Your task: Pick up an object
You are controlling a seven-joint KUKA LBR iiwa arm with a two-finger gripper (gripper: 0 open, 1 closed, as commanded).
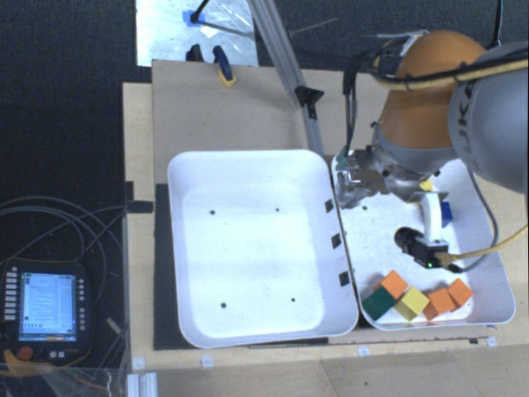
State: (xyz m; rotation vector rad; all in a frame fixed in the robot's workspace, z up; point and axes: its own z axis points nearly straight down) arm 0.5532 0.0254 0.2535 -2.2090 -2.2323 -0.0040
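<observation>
Several small blocks lie huddled at the near end of the right bin (499, 303): an orange block (394, 284), a green block (378, 303), a yellow block (411, 303) and two more orange blocks (440, 301) (460, 290). A blue object (446, 212) and a yellow object (426, 186) peek out from under the arm, further back in that bin. My gripper (354, 182) hangs over the right bin's far left corner, close to the wall between the bins and well away from the blocks. I see nothing between its fingers.
The left bin (248, 158) lies beside the right one, sharing a wall. A slanted grey pole (279, 46) crosses the bench's far side. A black cable end with a green light (413, 245) hangs under the wrist. A teach pendant (41, 308) rests on the floor at the left.
</observation>
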